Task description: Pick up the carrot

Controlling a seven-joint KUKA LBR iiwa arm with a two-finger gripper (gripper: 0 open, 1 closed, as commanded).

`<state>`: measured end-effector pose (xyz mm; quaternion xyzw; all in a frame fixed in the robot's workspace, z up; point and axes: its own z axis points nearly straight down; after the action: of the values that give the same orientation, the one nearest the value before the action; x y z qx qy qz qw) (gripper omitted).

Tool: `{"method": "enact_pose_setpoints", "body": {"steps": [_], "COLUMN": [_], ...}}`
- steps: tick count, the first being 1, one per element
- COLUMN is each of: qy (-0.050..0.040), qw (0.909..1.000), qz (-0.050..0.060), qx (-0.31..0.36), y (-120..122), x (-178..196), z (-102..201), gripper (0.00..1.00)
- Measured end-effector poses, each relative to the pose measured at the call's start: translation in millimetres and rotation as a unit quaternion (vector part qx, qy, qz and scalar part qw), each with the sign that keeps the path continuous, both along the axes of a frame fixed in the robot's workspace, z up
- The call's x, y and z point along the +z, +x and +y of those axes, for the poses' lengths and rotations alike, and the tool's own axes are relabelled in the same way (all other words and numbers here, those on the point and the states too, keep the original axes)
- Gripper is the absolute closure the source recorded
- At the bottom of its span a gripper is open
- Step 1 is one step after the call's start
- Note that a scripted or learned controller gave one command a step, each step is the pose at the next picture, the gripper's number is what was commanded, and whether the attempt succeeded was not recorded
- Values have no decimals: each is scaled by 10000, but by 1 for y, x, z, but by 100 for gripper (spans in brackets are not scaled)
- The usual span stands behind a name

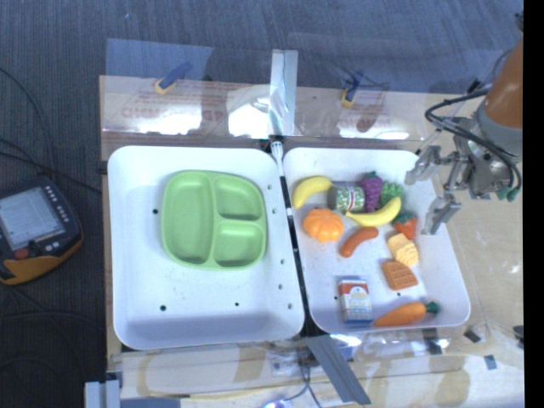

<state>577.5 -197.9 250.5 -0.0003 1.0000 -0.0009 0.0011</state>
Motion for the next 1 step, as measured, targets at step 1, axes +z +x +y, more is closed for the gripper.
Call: {"method": "enact_pose_setpoints", "body": {"steps": [1], "qy": [16], "qw": [10000], "qz": [56], "qx": [-60], "y": [-20], "x": [-124], "z": [20], "gripper": [0]}}
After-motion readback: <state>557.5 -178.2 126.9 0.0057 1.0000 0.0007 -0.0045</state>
